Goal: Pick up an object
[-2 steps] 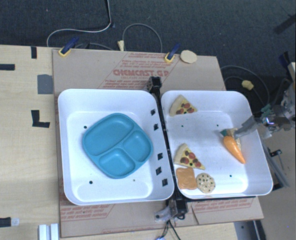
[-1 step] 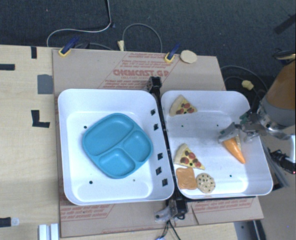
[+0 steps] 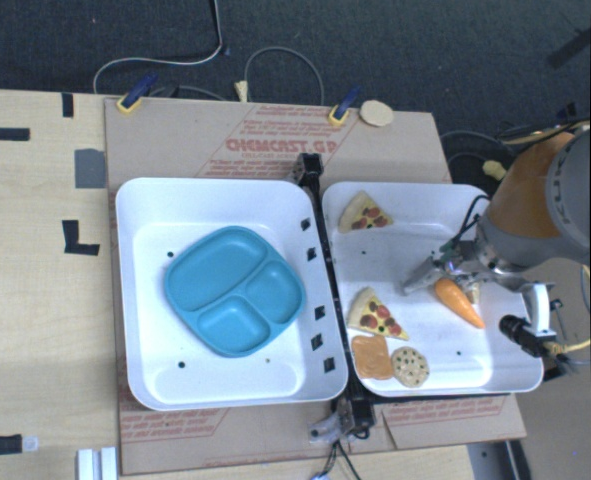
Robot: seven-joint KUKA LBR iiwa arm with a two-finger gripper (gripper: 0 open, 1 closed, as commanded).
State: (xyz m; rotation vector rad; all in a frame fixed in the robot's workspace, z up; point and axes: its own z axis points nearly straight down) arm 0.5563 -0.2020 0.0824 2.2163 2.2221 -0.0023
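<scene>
Presently, pincer (image 3: 445,273) low in right bin (image 3: 475,373), its grip state cannot be told, carrot (image 3: 459,302) lying just beside it, pizza slices (image 3: 377,315) and cookie (image 3: 410,367) nearby, blue tray (image 3: 234,290) in left bin (image 3: 135,268).

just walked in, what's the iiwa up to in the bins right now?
It's on a pick attempt in the right bin. The gripper is down among the toy food, right beside the orange carrot; whether it has a grip on it isn't visible. Two pizza slices, a piece of toast and a cookie lie untouched in that bin. The left bin holds a blue divided plate.
</scene>
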